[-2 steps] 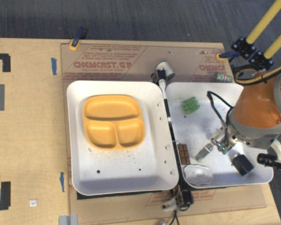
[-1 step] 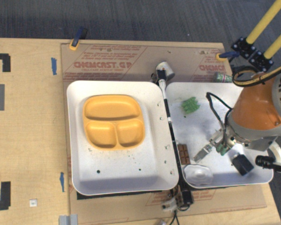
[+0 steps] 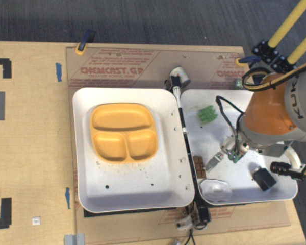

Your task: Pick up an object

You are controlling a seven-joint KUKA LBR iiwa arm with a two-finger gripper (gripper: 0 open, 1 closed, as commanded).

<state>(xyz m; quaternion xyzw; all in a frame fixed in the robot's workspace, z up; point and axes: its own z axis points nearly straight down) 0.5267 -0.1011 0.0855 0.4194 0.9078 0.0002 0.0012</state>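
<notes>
Table (image 3: 30, 152) of pale wood carries a printed cardboard sheet (image 3: 117, 68), and on it two shallow white bins sit side by side, their inner walls touching. The left bin (image 3: 127, 182) holds a yellow tray (image 3: 124, 131) with three compartments, lying flat toward its far side. The grey and orange arm (image 3: 268, 116) reaches in from the right over the right bin (image 3: 204, 142), and its end effector (image 3: 217, 160) points down and to the left, low over the middle of that bin's floor. From this angle I cannot tell whether it is apart or together, and nothing shows gripped in it. A small brown block (image 3: 198, 165) lies just left of it, against the bin's left wall. A clear plastic piece (image 3: 215, 190) rests in the near left corner, near the tip. A green piece (image 3: 207, 115) lies toward the far left, well apart from it.
</notes>
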